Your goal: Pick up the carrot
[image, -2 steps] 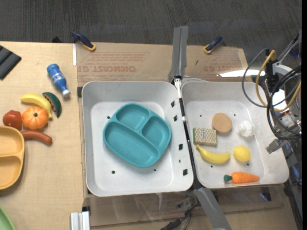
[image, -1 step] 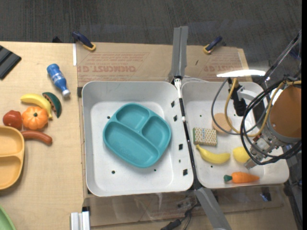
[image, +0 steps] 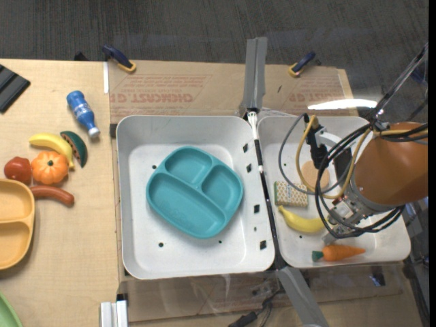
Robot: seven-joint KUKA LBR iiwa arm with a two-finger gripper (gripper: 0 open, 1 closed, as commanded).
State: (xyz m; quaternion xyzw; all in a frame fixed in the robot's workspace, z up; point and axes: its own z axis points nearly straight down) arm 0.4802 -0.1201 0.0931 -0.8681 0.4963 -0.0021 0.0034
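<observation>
Near right bin [image: 402,247] corner: carrot [image: 343,253] lying free beside banana [image: 303,221]. Approach step, gripper [image: 338,229] just above; grip state unclear. Next: descend squarely onto carrot.

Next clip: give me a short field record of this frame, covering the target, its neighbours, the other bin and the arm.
target: carrot, lying near the front edge of the right bin, apart from the other items
neighbours: banana and a cracker-like block to its upper left
left bin: teal divided plate
arm: orange band over the right bin, cables beneath it
end effector: just above the carrot, finger state unclear
grasp: none visible
</observation>
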